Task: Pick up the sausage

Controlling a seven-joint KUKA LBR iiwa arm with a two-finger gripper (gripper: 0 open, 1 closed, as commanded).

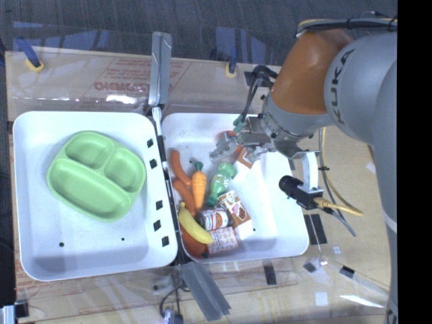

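Observation:
The sausage is a long reddish-brown piece lying against the left wall of the right bin. Next to it lies an orange carrot. My gripper hangs over the upper middle of that bin, up and to the right of the sausage and apart from it. It stands just above a small red-and-white packet. The grey arm with its orange band covers the bin's far right corner.
A yellow banana, a green bottle, a red can and snack packs crowd the right bin's lower left. The left bin holds a green divided plate. A black divider bar separates the bins.

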